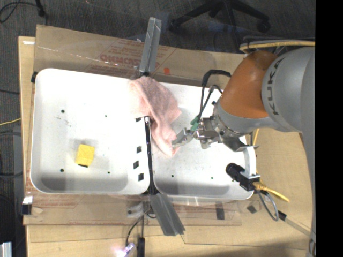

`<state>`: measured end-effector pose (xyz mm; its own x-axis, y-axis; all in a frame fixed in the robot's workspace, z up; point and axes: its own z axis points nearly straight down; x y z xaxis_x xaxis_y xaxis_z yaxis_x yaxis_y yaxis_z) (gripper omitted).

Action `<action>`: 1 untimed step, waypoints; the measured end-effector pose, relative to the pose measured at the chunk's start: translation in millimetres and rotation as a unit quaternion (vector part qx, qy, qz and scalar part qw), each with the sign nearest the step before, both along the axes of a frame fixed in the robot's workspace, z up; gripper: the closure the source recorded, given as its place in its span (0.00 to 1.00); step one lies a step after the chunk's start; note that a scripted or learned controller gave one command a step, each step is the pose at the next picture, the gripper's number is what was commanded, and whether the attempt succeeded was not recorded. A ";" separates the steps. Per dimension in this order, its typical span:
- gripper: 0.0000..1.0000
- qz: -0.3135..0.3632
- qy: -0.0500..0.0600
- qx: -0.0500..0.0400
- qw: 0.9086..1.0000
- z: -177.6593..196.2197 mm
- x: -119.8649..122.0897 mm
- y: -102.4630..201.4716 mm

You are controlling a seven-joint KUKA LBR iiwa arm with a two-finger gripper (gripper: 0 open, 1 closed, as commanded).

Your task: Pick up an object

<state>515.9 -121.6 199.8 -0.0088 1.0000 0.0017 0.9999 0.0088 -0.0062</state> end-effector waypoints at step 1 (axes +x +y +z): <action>0.00 0.128 -0.003 -0.005 0.992 -103.3 77.6 2.6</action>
